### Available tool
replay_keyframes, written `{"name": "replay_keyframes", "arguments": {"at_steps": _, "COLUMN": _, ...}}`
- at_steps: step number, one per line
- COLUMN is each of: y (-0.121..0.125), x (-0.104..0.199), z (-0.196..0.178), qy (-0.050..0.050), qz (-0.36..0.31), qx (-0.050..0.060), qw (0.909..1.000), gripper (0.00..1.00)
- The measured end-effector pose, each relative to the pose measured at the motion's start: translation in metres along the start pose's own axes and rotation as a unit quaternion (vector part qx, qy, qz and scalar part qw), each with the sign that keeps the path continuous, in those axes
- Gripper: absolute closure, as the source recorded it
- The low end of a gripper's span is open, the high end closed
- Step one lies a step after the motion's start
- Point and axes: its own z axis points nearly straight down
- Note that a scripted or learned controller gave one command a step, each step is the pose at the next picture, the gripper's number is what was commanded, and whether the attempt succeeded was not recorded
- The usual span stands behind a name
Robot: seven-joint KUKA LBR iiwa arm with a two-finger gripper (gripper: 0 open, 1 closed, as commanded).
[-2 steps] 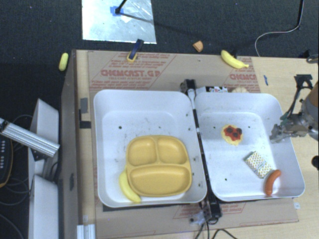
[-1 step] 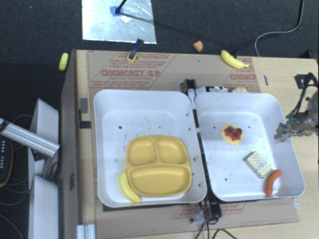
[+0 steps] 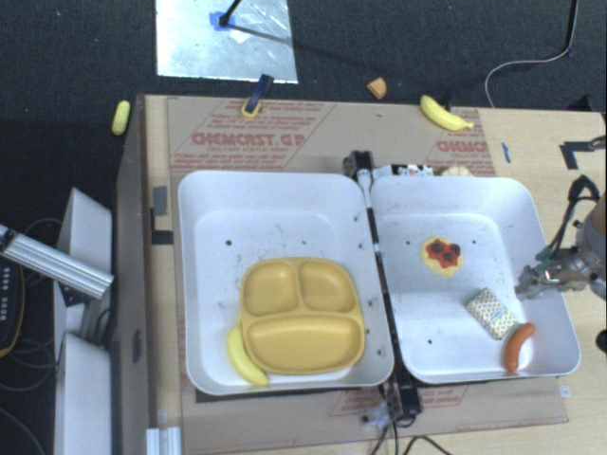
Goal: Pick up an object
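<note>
The patterned block [image 3: 491, 311] lies at about five o'clock in the right bin [image 3: 545, 226], just beside an orange sausage [image 3: 517, 347], and the approach step looks in hand: the gripper [image 3: 533, 282], at the bin's three o'clock rim, must next descend over it, though whether its fingers are spread or closed I cannot tell.

2 white bins [image 3: 285, 192], scattered toys

red "chemcast gp" on the cardboard sheet [image 3: 248, 138] (repeated, partly hidden, right)

Grey metallic gripper [image 3: 533, 281] with dark cables [image 3: 572, 218].
</note>
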Motion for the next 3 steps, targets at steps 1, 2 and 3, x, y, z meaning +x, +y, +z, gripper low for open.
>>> {"name": "replay_keyframes", "arguments": {"at_steps": 1, "y": 0.001, "x": 0.000, "z": -0.039, "qy": -0.001, "qz": -0.001, "qx": -0.002, "qw": 1.0000, "gripper": 1.00}}
{"name": "replay_keyframes", "arguments": {"at_steps": 2, "y": 0.001, "x": 0.000, "z": -0.039, "qy": 0.000, "qz": -0.001, "qx": -0.001, "qw": 1.0000, "gripper": 0.00}}
{"name": "replay_keyframes", "arguments": {"at_steps": 3, "y": 0.001, "x": 0.018, "z": 0.094, "qy": 0.000, "qz": 0.000, "qx": -0.001, "qw": 1.0000, "gripper": 0.00}}
